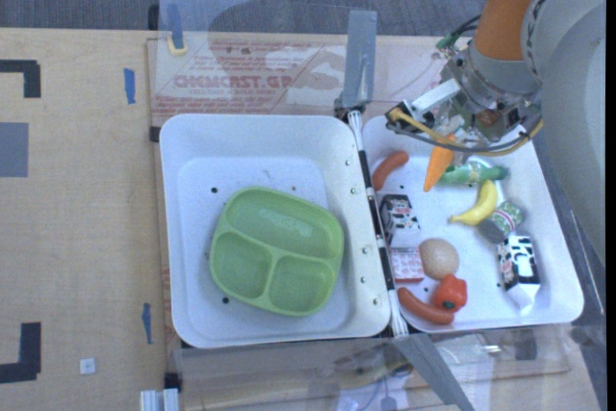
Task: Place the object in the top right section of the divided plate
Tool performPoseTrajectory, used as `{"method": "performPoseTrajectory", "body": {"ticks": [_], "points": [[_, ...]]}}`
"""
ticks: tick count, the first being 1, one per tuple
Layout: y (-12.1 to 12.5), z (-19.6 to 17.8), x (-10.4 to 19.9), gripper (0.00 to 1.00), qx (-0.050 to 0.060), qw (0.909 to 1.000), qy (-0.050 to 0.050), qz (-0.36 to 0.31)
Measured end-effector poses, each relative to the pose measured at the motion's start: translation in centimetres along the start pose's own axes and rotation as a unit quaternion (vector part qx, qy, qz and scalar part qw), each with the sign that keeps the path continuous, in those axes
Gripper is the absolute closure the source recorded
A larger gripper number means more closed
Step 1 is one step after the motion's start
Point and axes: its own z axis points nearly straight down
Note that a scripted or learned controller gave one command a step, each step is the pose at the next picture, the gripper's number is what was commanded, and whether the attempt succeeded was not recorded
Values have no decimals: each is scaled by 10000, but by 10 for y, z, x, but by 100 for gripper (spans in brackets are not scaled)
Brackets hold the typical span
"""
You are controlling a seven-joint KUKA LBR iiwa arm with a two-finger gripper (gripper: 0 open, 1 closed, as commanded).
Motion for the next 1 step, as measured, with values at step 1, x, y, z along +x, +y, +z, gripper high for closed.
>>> {"method": "performPoseTrajectory", "body": {"ticks": [1], "points": [[-77, 19, 31, 100, 5, 9961, 1, -882]]}}
